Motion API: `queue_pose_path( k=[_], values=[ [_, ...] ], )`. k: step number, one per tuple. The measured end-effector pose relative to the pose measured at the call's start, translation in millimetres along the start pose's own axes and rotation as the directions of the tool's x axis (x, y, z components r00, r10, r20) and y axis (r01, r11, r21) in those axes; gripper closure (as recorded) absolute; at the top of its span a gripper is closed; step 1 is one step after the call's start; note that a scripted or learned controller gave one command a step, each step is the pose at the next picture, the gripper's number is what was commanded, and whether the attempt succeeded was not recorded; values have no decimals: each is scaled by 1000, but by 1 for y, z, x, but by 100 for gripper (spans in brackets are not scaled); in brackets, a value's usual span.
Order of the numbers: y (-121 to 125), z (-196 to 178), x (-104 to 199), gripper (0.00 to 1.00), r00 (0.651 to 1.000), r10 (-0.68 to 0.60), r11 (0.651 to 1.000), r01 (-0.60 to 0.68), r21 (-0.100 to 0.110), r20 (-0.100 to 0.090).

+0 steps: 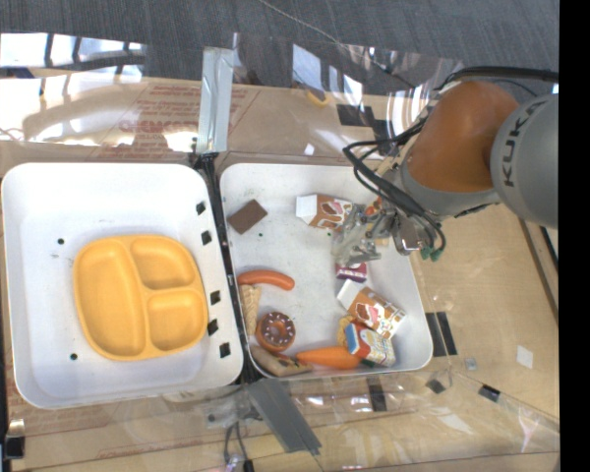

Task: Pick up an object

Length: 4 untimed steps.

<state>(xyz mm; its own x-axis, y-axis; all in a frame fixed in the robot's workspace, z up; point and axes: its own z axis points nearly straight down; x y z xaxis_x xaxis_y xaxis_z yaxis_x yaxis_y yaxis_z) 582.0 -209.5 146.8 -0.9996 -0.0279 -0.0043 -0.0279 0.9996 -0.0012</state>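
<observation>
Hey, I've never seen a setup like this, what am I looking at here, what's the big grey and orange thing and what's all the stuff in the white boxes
This is one picture from a camera fixed above a bench, looking down at a slant. The grey and orange thing is a robot arm reaching in from the right. Its gripper, a two-finger claw, hangs over the right bin. I cannot tell whether it holds anything.

That bin holds toy food: a brown square, a sausage, a doughnut, a carrot and some small printed packets.

The left bin holds a yellow divided plate.
</observation>
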Motion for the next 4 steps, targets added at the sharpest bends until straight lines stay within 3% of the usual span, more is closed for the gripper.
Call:
queue_pose_path(
  k=[1, 2, 3, 4],
  values=[
    [0, 1, 0, 0, 1000, 0, 1000, 0, 0, -1],
    [0, 52, -20, 0, 993, 121, 993, -121, 1, 0],
    [2, 53, 9, 0, 977, 215, 977, -215, -1, -1],
    [3, 53, 79, 0, 994, 108, 994, -108, -1, 0]
  ],
)
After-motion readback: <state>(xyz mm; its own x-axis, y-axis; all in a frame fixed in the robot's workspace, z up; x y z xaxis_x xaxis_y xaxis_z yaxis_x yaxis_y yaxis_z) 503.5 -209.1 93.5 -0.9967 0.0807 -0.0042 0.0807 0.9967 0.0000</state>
